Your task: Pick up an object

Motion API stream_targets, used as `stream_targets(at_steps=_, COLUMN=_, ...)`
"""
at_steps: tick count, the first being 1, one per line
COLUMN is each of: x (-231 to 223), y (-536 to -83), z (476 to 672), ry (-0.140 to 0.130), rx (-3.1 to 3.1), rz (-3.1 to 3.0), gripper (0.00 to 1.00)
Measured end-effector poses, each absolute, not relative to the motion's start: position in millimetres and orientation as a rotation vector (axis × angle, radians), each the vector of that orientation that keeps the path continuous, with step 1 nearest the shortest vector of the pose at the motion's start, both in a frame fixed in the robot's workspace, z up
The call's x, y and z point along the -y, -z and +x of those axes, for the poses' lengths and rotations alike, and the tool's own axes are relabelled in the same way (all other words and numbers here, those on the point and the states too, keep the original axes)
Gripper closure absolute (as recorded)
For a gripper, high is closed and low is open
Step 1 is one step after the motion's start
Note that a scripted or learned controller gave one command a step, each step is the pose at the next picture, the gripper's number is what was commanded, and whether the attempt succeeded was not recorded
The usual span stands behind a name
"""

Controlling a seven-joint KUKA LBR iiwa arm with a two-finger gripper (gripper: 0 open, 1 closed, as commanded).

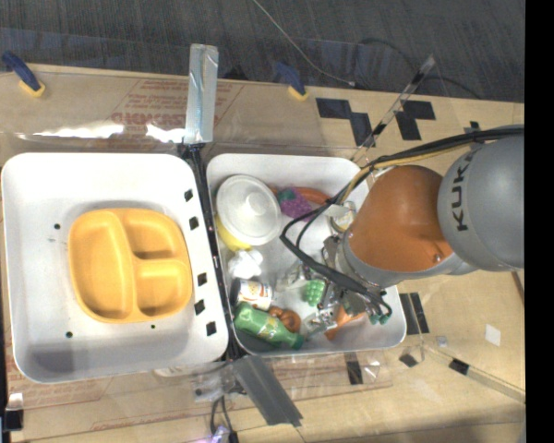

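Arm: I see the grey arm (485, 215) with its orange band (402, 220) reaching in from 3 o'clock, low over the right bin (258, 166).
Tool: its tip (337, 305) sits among the clutter at the bin's 5 o'clock corner; black cables hide the grasping end, so I cannot tell its state or whether it has hold of anything.
Candidate objects: the green bottle (268, 329) lies on its side at 6 o'clock in the right bin; a small green piece (313, 292) and an orange item (347, 319) lie just beside the tool.
Reason for pose: I judge the arm is brought down here because most small pickable things are heaped in this corner.
Surroundings: a white lidded bowl on a yellow base (247, 209) at 11 o'clock; a purple item (300, 201) at 12 o'clock; a small white carton (254, 293) near centre.
Left bin: the left bin (23, 275) holds a yellow divided tray (129, 264).
Obstructions: the bin's near wall and close-packed neighbours leave little room; cables may snag.
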State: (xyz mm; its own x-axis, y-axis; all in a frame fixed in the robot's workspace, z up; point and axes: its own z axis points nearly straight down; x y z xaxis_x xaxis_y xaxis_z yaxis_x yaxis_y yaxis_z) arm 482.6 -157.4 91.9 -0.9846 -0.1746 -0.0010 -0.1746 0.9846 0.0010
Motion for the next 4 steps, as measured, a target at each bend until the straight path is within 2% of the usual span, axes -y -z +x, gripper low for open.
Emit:
stream_targets(at_steps=1, x=188, y=-93, z=499.7, ry=0.002, rx=-2.97, rz=-1.015, gripper=0.0)
stream_targets(at_steps=2, x=209, y=-93, z=514.4, ry=0.002, rx=-3.023, rz=-0.841, gripper=0.0)
stream_targets(at_steps=3, x=201, y=-93, z=491.8, ry=0.002, rx=-3.01, rz=-0.878, gripper=0.0)
stream_targets(at_steps=4, x=208, y=-93, z=526.2, ry=0.001, rx=-2.953, rz=-1.065, gripper=0.0)
